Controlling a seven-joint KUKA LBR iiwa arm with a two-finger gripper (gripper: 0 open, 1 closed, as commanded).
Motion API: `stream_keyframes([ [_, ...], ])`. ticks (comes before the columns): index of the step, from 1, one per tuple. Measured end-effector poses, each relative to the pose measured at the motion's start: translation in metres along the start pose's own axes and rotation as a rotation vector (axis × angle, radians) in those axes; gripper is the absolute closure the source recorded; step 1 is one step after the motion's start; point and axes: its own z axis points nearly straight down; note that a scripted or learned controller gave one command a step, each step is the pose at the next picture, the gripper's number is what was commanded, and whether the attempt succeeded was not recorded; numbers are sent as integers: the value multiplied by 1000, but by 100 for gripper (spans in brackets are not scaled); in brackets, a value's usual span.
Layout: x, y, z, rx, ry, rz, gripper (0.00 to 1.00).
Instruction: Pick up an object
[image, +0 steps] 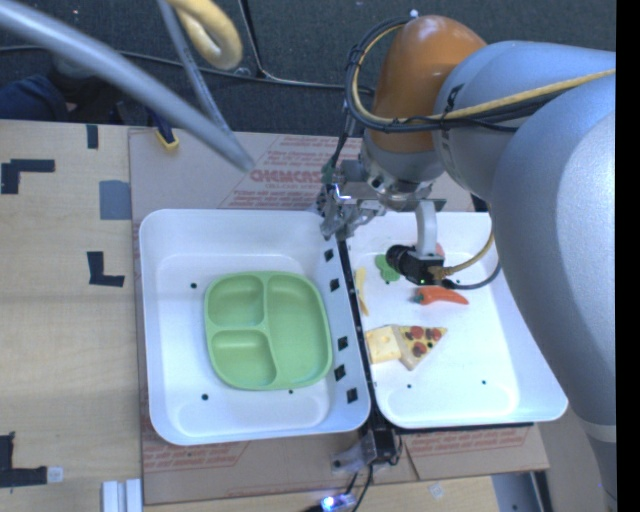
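Above bins' divider (347, 330), far end: jaws (cannot tell if parted); pizza slice (418, 342) apart.

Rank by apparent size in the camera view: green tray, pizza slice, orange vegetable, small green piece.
1. green tray
2. pizza slice
3. orange vegetable and small green piece: these look alike, too close to rank.

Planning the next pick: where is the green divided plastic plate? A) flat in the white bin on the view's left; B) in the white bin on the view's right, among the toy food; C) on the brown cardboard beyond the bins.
A: the green divided plastic plate lies flat in the view's left white bin, with the toy pizza slice in the right white bin.
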Motion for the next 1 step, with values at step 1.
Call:
stream_keyframes([
  [1,45,14,-2,-1,2,-1,100],
])
